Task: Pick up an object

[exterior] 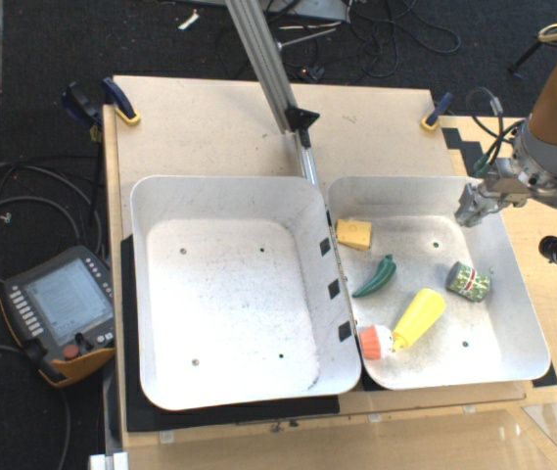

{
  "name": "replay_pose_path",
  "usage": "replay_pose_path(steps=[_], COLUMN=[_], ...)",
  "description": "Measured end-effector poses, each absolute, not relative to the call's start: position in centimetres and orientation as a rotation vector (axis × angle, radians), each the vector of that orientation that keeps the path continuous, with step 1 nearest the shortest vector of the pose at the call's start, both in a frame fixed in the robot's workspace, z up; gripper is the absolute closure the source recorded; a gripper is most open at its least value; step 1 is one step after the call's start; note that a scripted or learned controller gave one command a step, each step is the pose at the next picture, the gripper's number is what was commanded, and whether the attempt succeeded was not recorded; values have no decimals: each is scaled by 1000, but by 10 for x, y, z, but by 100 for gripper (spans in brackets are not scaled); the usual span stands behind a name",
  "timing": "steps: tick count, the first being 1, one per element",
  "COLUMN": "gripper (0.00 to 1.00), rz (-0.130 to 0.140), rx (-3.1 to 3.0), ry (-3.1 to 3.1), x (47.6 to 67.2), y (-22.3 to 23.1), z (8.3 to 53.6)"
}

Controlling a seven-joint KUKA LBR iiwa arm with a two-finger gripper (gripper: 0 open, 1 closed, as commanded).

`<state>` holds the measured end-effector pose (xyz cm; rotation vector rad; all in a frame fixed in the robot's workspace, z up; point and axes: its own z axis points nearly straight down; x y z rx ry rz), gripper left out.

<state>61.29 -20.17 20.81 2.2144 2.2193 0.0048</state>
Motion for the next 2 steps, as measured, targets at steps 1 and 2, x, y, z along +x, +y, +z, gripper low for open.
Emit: replay_pose_path(steps=[1,2], gripper=[100,100], rz=[3,4], rx=[2214,2213], ry=[2230,2231], x=[599,588], y=[-149,-97], z=[221,233])
